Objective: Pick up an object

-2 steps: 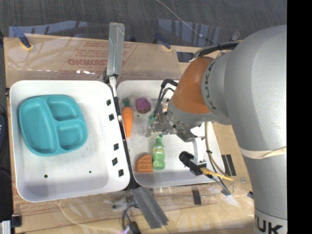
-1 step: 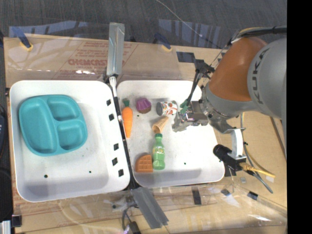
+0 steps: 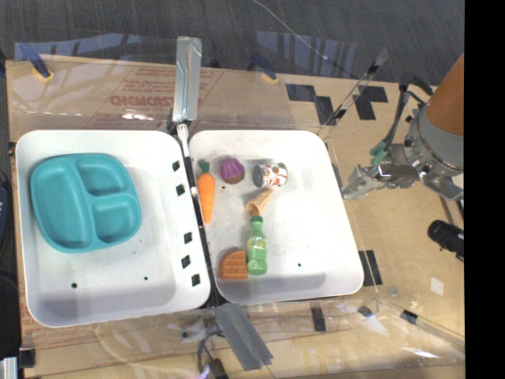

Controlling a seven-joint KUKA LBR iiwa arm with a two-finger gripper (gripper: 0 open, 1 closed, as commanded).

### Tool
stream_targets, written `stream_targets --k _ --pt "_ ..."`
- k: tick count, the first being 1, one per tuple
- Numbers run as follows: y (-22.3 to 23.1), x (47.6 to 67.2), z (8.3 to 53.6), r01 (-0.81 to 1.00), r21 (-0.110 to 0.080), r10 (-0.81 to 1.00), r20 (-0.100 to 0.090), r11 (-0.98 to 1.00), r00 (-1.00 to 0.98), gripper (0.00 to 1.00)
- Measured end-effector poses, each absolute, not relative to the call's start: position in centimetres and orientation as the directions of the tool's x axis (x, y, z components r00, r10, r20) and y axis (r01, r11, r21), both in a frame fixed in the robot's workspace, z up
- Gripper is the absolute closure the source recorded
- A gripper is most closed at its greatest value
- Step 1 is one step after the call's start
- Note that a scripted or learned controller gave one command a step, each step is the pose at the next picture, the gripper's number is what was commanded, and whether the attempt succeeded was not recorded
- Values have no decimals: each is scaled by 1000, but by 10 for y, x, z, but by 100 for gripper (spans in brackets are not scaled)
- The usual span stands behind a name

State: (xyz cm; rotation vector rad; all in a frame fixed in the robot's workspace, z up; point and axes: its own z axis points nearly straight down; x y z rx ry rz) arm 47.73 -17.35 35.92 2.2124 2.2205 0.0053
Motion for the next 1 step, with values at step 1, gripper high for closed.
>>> stream_targets --k 1 --pt "-64 492 298 1000 -5 1000 2 14 -14 100"
